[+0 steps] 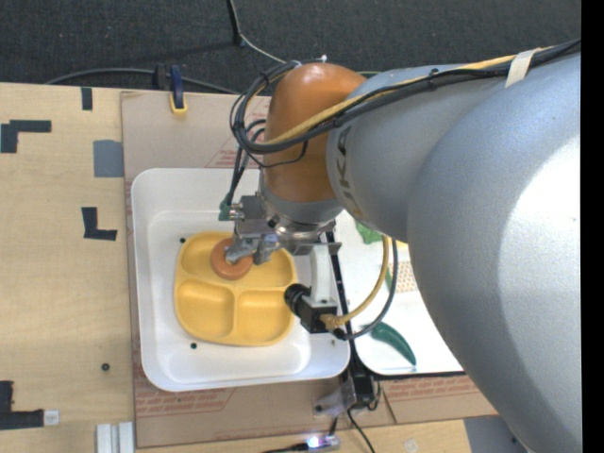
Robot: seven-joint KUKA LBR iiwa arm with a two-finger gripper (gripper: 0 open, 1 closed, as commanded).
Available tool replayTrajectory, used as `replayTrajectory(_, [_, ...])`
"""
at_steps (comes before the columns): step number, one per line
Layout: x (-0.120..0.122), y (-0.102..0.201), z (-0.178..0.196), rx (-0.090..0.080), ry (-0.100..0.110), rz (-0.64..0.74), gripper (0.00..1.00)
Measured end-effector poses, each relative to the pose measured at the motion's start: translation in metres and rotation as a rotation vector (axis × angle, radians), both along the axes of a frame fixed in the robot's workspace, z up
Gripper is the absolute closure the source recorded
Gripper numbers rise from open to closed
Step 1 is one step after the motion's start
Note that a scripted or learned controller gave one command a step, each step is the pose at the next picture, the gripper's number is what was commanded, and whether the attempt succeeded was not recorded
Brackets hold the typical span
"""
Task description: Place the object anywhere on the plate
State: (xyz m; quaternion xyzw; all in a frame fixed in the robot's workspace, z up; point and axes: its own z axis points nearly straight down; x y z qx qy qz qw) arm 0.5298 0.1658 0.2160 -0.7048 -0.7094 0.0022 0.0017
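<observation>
Over the left bin [156,253] we see the big grey arm [472,206] reaching in from the right, its orange band [307,130] sitting just above the wrist. Inside that bin lies a yellow plate [231,300] with three compartments, taking up most of the bin floor. We find the gripper [247,249] low over the plate's upper compartment, directly above a small round orange-brown object [229,264]. That object rests in the upper compartment, touching the plate, and the gripper's metal tip overlaps its top edge. Whether the jaws are spread or pressed together we cannot tell, since the wrist hides them from this angle, and we cannot tell either whether they grip the object. Black cables [247,140] loop along the wrist, and a yellow cable [382,281] hangs down its right side. To the right, mostly hidden under the arm, we see the second bin [415,357] with a green item [394,341] lying in it.
</observation>
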Motion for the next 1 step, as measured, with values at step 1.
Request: replayTrajectory(1, [0.0007, -0.0020, -0.0002, -0.001, 0.000, -0.003, 0.00])
